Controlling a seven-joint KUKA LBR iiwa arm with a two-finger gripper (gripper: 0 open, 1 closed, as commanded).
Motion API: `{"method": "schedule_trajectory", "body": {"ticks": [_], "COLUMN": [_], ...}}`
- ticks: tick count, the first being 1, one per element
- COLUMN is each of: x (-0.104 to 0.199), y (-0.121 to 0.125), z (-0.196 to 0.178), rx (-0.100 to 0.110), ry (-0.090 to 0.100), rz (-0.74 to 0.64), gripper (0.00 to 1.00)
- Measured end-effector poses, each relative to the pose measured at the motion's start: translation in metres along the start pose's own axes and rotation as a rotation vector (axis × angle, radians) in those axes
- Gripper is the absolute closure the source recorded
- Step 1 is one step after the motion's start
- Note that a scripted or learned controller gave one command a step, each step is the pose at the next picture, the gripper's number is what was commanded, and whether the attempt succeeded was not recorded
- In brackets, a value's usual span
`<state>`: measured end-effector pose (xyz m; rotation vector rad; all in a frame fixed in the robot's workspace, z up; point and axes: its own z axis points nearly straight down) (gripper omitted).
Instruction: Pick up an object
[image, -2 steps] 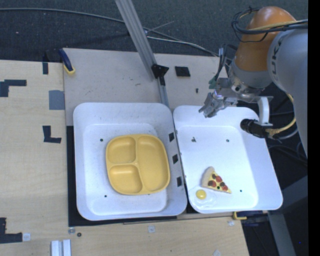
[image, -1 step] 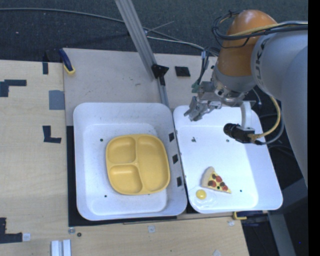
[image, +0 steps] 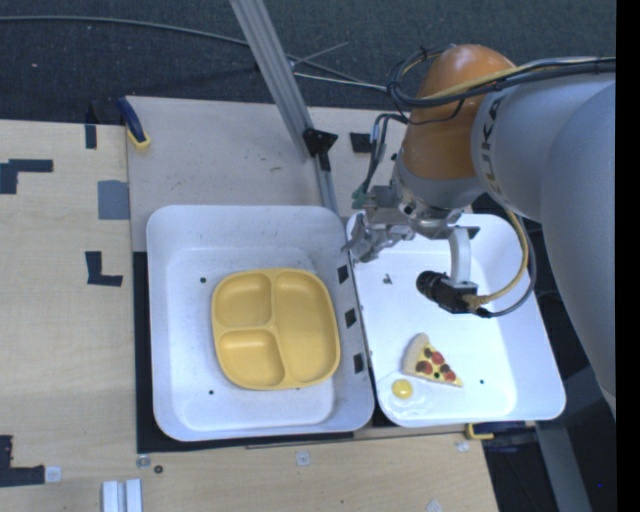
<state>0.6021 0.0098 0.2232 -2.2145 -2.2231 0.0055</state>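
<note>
My gripper (image: 366, 243) hangs over the far left corner of the right bin (image: 520, 400), close to the wall between the two bins. Nothing shows between its fingers. A toy pizza slice (image: 432, 362) lies near the front of the right bin, well below the gripper. Beside it to the left lies a small fried egg toy (image: 404, 391). A yellow divided plate (image: 274, 328) rests in the middle of the left bin (image: 170, 300).
A slanted metal pole (image: 285, 90) rises behind the bins toward the top of the view. A black cable and camera unit (image: 445, 290) hang from the wrist over the right bin. Tape marks dot the wooden bench at left.
</note>
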Motion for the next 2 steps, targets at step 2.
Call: {"method": "schedule_trajectory", "body": {"ticks": [2], "x": [0.087], "y": [-0.038], "z": [0.001], "rx": [-0.001], "ry": [0.000], "rz": [-0.001], "gripper": [1.00]}}
